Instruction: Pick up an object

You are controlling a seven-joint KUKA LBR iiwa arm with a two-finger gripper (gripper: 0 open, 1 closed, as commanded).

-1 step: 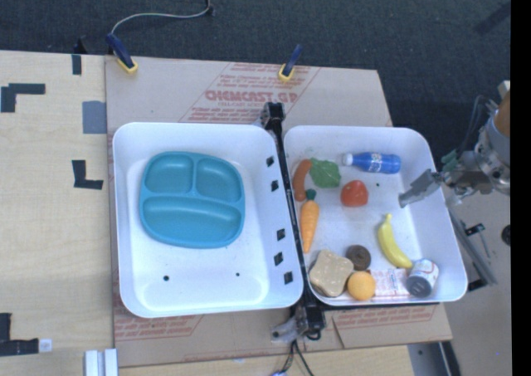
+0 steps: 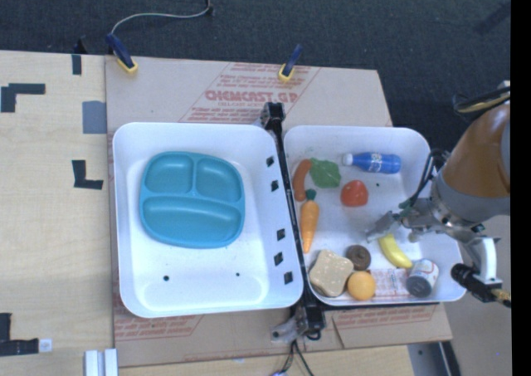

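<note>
- While the arm (image 2: 479, 168) reaches in from the right, its gripper (image 2: 390, 223) sits low over the right bin (image 2: 415, 140), near the right wall.
- Finger state: cannot tell; metal parts at the tip blur together, and nothing is visibly between them.
- Left bin (image 2: 124, 200): one blue divided plate (image 2: 192, 199), three compartments, lying flat in the upper half. Bare white floor below the plate.
- Right bin contents, one of each:
  - bottle (image 2: 372, 163), white with blue label, on its side near the far wall.
  - green vegetable (image 2: 325, 173), touching an orange-red sausage-shaped piece (image 2: 299, 179) beside the divider.
  - tomato (image 2: 354, 193), red, mid-bin.
  - carrot (image 2: 309, 225), lengthwise along the left wall.
  - banana (image 2: 395, 251), just below the gripper tip, close to it; contact not clear.
  - brown ring (image 2: 358, 256), a doughnut-like piece, between the bread slice and the banana.
  - bread slice (image 2: 330, 273), near-left corner.
  - orange (image 2: 361, 285), touching the bread slice, against the near wall.
  - can (image 2: 421, 277), on its side in the near-right corner.
- Count: ten loose items in the right bin, one plate in the left.
- Room: near edge of the right bin is crowded; open floor lies mid-bin between the tomato and the gripper, and under the bottle.
- Bins touch along a shared middle edge with black clips (image 2: 273, 114).
</note>
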